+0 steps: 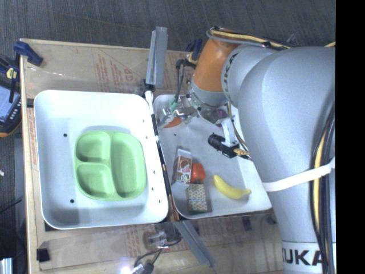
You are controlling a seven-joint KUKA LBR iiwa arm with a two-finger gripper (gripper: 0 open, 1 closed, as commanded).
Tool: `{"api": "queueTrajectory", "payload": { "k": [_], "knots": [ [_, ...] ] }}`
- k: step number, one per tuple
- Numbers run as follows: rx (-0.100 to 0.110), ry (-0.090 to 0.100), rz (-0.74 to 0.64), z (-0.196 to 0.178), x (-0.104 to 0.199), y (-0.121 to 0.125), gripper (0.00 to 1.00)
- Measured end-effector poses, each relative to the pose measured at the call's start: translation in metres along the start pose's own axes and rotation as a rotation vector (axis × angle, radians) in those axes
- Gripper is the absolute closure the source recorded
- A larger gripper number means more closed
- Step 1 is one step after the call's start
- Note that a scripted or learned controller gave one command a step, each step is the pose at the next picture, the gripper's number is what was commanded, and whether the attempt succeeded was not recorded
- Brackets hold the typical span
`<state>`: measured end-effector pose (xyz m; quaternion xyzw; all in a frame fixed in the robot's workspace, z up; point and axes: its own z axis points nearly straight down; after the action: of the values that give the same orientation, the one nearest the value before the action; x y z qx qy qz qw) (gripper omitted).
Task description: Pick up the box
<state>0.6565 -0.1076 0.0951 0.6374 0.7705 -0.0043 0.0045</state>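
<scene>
Right now I see the end effector [174,114] low in the right bin [251,203], at its 11 o'clock corner; I cannot tell whether it is open or closed, since the wrist hides it. Something reddish sits under it, unclear. The box [183,169] lies near the bin's left wall, around 8 o'clock, touching a red ball [197,173], with a patterned packet [197,198] just below and a banana [230,188] at 5 o'clock. That crowding leaves little clearance, I judge. The left bin [51,104] carries a green tray [109,165] with 3 compartments.
</scene>
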Motion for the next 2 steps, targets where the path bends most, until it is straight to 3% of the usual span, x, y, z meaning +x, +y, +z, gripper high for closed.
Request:
{"api": "queueTrajectory", "payload": {
  "k": [1, 2],
  "knots": [
    [0.003, 0.012, 0.021, 0.004, -0.018, -0.056, 0.00],
    [0.004, 0.011, 0.017, -0.007, -0.018, -0.056, 1.00]
  ]
}}
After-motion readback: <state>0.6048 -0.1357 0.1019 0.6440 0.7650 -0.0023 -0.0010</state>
